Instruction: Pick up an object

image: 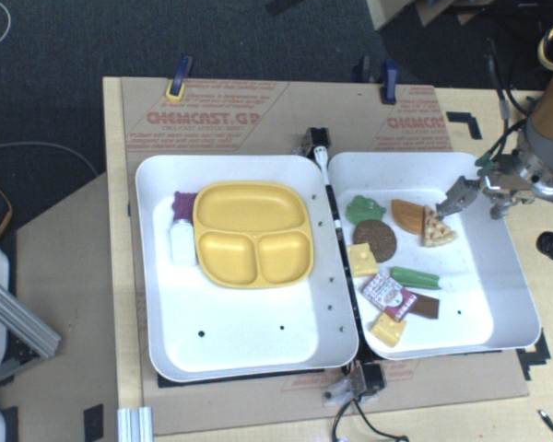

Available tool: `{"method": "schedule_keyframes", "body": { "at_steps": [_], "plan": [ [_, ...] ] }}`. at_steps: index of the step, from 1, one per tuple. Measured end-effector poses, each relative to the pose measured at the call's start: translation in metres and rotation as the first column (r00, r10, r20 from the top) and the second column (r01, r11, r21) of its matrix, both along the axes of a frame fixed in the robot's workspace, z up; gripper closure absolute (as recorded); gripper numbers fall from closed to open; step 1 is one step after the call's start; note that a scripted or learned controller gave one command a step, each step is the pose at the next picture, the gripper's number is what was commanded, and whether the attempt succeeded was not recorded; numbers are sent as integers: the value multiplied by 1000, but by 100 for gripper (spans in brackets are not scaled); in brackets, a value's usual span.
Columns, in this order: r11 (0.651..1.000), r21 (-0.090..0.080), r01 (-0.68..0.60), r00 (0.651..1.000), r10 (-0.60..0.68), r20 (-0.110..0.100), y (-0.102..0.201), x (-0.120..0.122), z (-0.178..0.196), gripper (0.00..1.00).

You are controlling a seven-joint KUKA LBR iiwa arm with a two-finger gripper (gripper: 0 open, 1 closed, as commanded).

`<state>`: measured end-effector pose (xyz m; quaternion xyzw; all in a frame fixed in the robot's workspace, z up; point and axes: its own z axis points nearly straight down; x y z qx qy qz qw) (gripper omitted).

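Observation:
The right bin (507, 274) holds several toy foods: a green piece (363, 210), a brown round cookie (377, 238), an orange bread piece (406, 215), a pizza slice (437, 229), a yellow block (362, 260), a green bar (415, 277), a pink patterned packet (386, 293), a brown bar (425, 307) and a yellow wedge (387, 330). My gripper (476, 204) hovers over the bin's upper right part, open, with nothing between its fingers. Its left fingertip is just above and right of the pizza slice.
The left bin (240, 339) holds a yellow divided plate (253, 233), with a purple item (184, 204) and a white bottle (182, 243) on its left. A black divider (332, 238) separates the bins. Cables hang at the upper right.

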<state>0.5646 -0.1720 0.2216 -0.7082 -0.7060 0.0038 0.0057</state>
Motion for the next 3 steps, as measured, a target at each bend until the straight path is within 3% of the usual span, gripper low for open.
{"method": "schedule_keyframes", "body": {
  "at_steps": [1, 3],
  "plan": [
    [1000, -3, -3, 1000, 3, 14, 0, 3, 7, 0],
    [1000, -1, -3, 1000, 3, 8, 0, 2, -77, 0]
  ]
}}
